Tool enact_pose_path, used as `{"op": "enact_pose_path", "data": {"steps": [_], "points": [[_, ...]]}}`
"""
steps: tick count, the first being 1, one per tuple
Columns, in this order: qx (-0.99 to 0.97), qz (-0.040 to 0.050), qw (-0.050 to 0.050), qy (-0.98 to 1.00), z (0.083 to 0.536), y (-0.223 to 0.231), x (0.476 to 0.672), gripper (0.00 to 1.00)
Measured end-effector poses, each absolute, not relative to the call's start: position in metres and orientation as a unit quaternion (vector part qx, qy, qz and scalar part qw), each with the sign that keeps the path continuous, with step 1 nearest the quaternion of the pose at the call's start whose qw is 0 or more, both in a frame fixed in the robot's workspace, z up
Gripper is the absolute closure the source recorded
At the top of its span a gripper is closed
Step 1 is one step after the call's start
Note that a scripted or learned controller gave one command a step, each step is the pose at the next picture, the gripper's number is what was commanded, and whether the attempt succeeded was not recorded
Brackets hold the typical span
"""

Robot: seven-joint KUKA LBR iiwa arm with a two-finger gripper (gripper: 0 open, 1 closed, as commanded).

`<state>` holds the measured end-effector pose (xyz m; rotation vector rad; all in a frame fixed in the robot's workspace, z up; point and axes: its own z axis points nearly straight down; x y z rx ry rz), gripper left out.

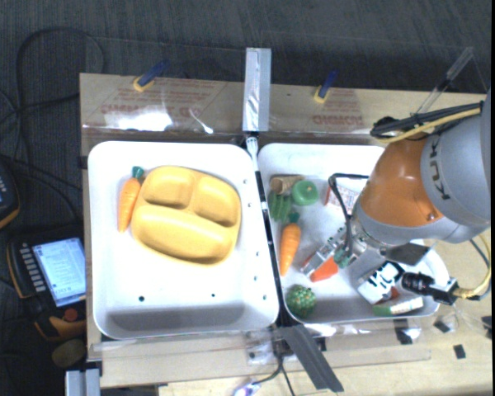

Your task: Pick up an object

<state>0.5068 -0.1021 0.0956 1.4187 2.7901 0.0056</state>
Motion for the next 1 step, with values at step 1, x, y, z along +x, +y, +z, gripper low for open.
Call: {"op": "enact_pose_path", "data": {"steps": [1], "points": [[0.534, -0.003, -0.002, 0.845, 0.195, -0.0558, 0.4843, 1.0]]}}
